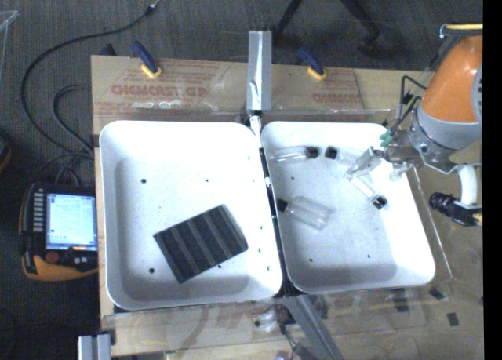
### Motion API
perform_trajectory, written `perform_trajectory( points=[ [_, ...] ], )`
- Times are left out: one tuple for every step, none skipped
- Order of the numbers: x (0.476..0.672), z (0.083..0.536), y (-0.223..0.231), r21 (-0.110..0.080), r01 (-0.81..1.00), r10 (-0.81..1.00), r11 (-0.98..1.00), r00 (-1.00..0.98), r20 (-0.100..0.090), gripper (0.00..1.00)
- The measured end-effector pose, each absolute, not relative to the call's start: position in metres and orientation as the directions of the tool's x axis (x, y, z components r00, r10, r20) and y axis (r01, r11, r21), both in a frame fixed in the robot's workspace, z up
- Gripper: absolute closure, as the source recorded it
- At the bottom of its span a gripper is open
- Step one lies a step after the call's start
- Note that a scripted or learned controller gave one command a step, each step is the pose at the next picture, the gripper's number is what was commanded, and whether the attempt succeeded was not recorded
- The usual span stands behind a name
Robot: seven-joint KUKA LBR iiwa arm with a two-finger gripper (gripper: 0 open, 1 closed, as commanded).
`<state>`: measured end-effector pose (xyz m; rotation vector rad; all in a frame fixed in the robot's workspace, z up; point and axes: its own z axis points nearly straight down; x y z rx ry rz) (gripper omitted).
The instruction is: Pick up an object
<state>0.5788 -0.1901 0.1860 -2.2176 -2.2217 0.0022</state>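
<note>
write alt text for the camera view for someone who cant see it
A grey and orange robot arm reaches from the right over the right bin, which holds clear plastic pieces with small black caps. The left bin holds a ribbed black block.

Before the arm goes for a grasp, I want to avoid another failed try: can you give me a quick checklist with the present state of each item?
1. Gripper over the right bin: ok.
2. Something to pick nearby: ok, a clear plastic piece lies in that bin, with small black pieces around.
3. Gripper holding anything: cannot tell.
4. Clear piece lying apart from the bin walls: ok.
5. Black ribbed block within this reach: not ok, it lies in the left bin.
</note>
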Motion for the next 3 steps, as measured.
perform_trajectory(
  points=[
    [0.606,0.094,-0.21,0.0,0.991,0.991,0.137,-0.137,0.002,0.0],
    [0.607,0.103,-0.208,0.0,0.99,0.99,0.138,-0.138,0.004,1.0],
    [0.65,0.091,-0.13,0.012,0.998,0.998,0.058,-0.058,-0.004,1.0]
  ],
)
